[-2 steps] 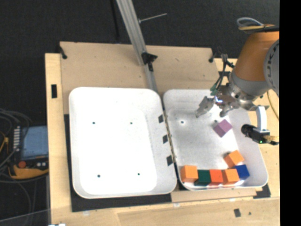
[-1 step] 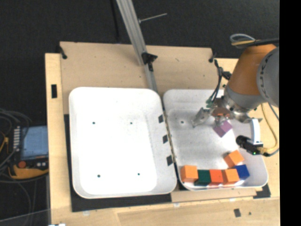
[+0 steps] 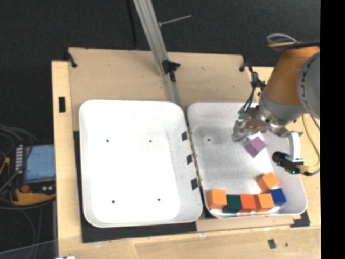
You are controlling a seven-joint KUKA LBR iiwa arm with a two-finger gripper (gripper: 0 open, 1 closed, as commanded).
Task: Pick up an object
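- Two white bins stand side by side on the desk [image 3: 62, 90]; the pincer [image 3: 249, 133] is over the right bin [image 3: 215, 123], in its upper right part.
- A purple block [image 3: 256, 145] sits directly below the pincer, tilted, and its upper corner reaches up to the fingertips. It looks lifted off the bin floor, because a soft shadow lies on the floor to the left of the pincer, but I judge this only from the slanted view.
- The pincer seems closed narrowly on the top of the purple block. The contact is small and partly hidden by the wrist, so the hold may be weak.
- Well below the pincer, along the near wall of the same bin, lies a row of blocks: an orange block [image 3: 217, 197], a green block [image 3: 233, 202], then more orange ones, and a blue block [image 3: 278, 196] at the right end.
- The left bin [image 3: 129, 161] is far to the left of the pincer.
- As for the task, the approach and the closing look done, and the lift seems just begun. What is left is to raise the block clear of the bin without it slipping out.
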